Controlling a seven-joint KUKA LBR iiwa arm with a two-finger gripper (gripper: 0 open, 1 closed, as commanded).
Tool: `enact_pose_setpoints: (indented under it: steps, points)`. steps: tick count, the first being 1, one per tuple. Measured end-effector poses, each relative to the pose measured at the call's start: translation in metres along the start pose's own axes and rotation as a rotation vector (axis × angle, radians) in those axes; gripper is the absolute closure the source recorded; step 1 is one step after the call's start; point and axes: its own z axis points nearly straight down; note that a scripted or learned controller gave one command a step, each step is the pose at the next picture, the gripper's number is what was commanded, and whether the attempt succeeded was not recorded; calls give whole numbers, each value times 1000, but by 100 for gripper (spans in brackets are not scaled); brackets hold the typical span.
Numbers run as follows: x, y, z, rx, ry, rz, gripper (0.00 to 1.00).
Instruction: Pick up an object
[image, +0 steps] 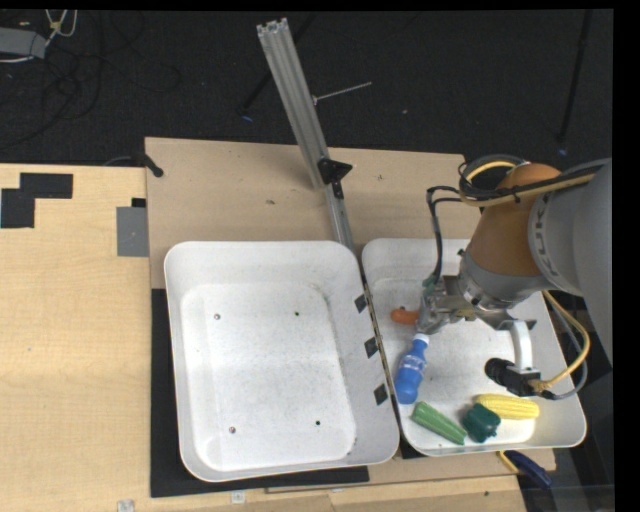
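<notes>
Gripper (432, 312) is low in the right bin (560, 425), grip state can't tell from here; blue bottle (411, 368) lies just below-left of it, cap end nearest, long axis running away toward the bin's front-left, orange piece (403, 316) just to its left.

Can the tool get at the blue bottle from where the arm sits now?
Probably yes. The tool is low in the right bin, just above the blue bottle, which lies apart from the green piece; nothing covers it.
</notes>
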Motion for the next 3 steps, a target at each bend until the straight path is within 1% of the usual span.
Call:
enact_pose_setpoints:
  steps: [1, 2, 3]
  points:
    - [9, 0, -47, -5, 0, -10, 100]
    - [4, 11, -100, -6, -1, -10, 100]
    - [3, 11, -140, -5, -1, -11, 100]
